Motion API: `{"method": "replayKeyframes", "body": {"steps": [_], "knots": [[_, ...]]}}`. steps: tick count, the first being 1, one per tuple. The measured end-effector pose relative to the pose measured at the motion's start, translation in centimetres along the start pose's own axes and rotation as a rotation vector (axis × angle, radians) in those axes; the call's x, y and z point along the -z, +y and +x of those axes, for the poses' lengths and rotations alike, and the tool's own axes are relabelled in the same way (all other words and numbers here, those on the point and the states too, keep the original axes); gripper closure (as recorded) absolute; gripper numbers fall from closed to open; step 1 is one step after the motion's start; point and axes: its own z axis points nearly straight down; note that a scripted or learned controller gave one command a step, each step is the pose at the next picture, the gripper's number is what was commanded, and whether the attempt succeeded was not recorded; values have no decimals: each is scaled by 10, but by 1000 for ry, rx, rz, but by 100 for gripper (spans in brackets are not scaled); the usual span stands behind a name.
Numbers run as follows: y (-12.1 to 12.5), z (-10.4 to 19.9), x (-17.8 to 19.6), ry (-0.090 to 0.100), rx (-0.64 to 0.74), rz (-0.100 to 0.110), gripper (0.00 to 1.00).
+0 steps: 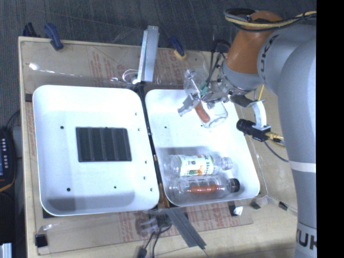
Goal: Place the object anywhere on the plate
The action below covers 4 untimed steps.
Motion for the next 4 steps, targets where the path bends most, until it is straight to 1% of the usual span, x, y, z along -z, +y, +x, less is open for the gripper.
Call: {"method": "replayKeyframes", "body": {"steps": [1,2,3,4], "knots": [[-32,76,11,0,5,2,100],[-37,71,-3,1,158,3,100],[-14,151,0,-1,150,2,100],[-14,226,20,1,380,5,100]]}}
